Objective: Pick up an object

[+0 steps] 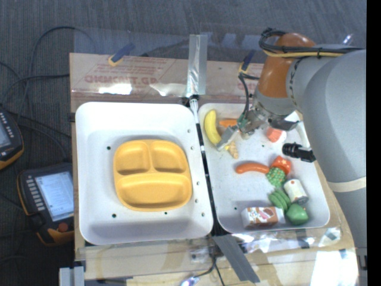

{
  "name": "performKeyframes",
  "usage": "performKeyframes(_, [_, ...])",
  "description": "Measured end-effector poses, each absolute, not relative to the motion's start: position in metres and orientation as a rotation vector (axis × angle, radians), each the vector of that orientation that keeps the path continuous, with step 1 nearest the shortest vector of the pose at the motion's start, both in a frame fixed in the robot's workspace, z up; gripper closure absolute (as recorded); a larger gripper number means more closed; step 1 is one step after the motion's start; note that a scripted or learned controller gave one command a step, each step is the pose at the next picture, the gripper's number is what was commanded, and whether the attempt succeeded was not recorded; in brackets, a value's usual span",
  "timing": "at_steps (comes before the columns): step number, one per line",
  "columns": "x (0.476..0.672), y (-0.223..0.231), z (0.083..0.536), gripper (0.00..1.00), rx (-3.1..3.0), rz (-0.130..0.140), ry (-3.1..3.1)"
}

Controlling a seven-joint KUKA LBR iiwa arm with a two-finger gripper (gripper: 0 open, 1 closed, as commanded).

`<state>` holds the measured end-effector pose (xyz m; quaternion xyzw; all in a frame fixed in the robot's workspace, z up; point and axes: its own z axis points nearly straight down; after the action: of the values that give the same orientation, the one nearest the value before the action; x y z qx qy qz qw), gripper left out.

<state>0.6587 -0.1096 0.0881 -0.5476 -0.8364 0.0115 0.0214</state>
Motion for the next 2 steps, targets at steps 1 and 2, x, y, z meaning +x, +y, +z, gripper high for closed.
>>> performKeyframes(1, [0.584, -0.137, 0.09, 0.0, -1.827, -0.001, -2.566])
performKeyframes(2, [0.567, -0.106, 0.091, 0.0, -1.834, -0.003, -2.569])
